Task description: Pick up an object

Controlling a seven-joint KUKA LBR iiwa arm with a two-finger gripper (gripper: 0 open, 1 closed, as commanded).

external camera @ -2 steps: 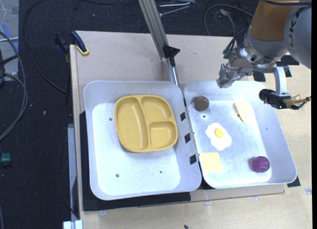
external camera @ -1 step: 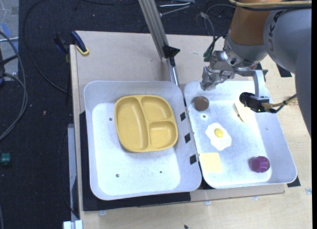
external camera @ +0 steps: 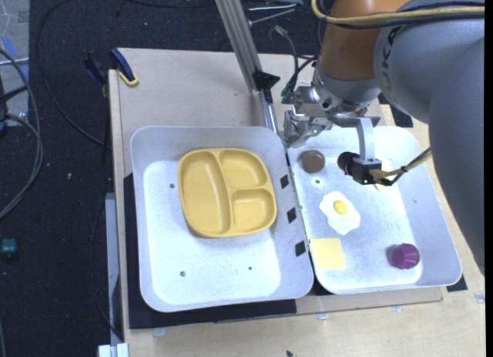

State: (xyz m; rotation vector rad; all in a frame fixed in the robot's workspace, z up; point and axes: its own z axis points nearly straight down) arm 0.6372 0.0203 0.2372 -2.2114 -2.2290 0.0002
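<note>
Looking down from the one fixed camera, most of the grey arm with its orange band [external camera: 362,5] is seen cut off by the right and top edges, and its bulk hides the far right corner of the right shallow white bin [external camera: 431,217]. The metal two-finger gripper [external camera: 302,133] hangs over that bin's far left corner, just above a small round brown disc-shaped object [external camera: 313,162]. The fingers are dark and small against the bin rim, so whether they are spread or closed cannot be told, and nothing is seen between them. A small black fitting [external camera: 360,167] on a thin rod hangs beside the disc; its kind cannot be made out.

In the right bin four things are laid apart from one another: the brown disc at the far end, a white toy fried egg with a yellow yolk [external camera: 340,211] near the middle, a flat pale yellow square slice [external camera: 327,253] at the near left, and a small purple rounded object [external camera: 404,256] at the near right.

In the left shallow white bin [external camera: 166,271] a yellow plastic tray with three compartments [external camera: 227,191] is held, lying flat.
</note>
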